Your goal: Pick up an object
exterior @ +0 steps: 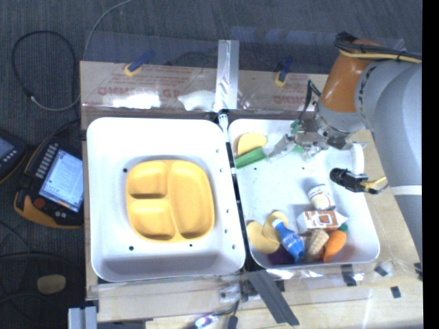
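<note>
My gripper (296,142) hangs over the far part of the right bin (363,204), below the orange band of the arm (341,81). Just to its left lie a yellow rounded piece (250,142) and a green stick-shaped item (248,157) against the bin's left wall. At the near end of this bin are piled a blue bottle (289,241), a small can (319,196), a brown and white carton (319,219), an orange carrot (334,245), a cone-shaped piece (316,242), a purple item (277,257) and a yellow slice (258,234). I see nothing held by the gripper.
The left bin (110,184) holds a yellow divided plate (170,199). A black part with a yellow tip (351,179) juts over the right bin's right side. A clear plastic sheet (171,88) is clipped behind both bins. A handheld pendant (55,184) lies on the floor at left.
</note>
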`<state>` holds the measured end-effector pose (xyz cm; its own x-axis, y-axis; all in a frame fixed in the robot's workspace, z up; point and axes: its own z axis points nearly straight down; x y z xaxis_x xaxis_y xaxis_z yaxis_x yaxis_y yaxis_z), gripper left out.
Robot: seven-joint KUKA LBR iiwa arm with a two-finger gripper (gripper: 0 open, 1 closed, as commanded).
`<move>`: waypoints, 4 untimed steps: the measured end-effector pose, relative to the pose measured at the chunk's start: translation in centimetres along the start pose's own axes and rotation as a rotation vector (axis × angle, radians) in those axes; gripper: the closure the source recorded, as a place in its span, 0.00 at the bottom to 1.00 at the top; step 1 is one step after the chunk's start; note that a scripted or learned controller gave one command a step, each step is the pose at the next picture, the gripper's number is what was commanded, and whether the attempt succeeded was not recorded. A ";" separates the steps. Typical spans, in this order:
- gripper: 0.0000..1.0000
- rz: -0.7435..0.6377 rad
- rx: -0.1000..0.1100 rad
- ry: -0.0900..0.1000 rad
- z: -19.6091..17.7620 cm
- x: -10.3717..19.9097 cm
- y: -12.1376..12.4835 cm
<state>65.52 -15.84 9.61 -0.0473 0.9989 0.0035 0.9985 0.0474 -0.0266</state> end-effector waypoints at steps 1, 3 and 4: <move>0.00 0.036 -0.035 -0.006 0.8 -2.6 -6.7; 0.00 -0.143 -0.025 -0.005 -0.2 -2.9 -14.1; 0.00 -0.183 -0.039 -0.010 0.9 -3.0 -14.6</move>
<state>51.09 -19.55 9.12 -0.2287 0.9735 -0.0056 0.9734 0.2288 0.0122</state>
